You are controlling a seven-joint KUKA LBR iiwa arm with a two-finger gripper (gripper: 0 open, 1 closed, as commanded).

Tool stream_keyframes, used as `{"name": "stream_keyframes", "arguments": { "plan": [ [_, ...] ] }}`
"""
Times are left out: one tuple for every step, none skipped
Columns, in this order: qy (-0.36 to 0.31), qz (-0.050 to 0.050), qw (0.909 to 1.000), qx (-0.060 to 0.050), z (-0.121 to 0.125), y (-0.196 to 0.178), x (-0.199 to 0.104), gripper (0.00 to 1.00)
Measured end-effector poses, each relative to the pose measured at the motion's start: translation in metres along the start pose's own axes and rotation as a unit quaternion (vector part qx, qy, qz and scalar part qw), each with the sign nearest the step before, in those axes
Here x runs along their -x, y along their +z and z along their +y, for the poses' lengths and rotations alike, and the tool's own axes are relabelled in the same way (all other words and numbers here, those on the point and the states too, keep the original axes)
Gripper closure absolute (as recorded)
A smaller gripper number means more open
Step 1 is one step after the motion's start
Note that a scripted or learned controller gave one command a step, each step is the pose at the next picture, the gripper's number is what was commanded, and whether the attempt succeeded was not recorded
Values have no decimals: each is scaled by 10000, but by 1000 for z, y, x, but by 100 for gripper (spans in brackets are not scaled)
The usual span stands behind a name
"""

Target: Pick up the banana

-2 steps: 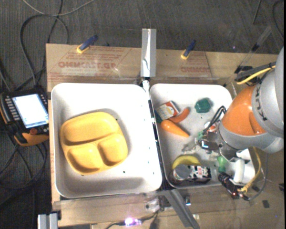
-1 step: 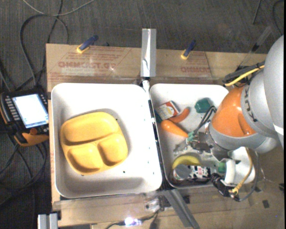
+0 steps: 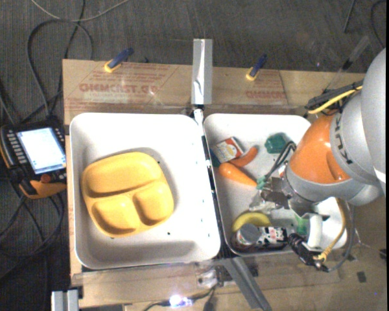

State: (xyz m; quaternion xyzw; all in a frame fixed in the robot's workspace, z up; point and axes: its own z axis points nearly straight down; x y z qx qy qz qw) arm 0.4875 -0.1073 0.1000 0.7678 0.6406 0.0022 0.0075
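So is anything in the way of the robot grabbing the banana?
Nothing visible blocks it. The curved yellow banana lies uncovered in the right white bin, on top of other items, with the arm's gripper right beside it.

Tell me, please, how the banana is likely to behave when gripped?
The banana looks smooth and curved, so it may slip or twist in a pinch. It is probably light. It lies among clutter against the bin wall, so it could wedge or drag neighbours.
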Motion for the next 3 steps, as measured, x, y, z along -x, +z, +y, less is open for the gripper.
{"name": "stream_keyframes", "arguments": {
  "plan": [
    [1,-1,10000,-10,-1,1,0,0],
    [-586,41,9983,-18,7,10,40,0],
    [1120,36,9937,-49,30,11,39,0]
  ]
}}
